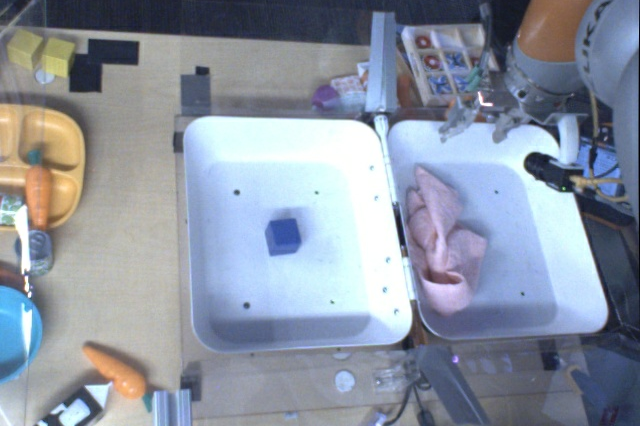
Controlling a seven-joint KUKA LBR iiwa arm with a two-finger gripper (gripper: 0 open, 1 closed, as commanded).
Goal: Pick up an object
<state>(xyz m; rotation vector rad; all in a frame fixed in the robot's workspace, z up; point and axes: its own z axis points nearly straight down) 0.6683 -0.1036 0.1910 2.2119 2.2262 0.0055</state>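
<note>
Now the fingers [483, 122] are spread wide at 12 o'clock over the right bin [560, 254], nothing held.

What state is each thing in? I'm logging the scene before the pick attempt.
Small blue cube: resting flat in the left white bin, untouched.
Crumpled pink cloth: bunched up, lying in the right white bin near its left wall.
Two-finger gripper: at the right bin's far edge, holding nothing.
Orange toy carrot: lying on the bench.
</note>
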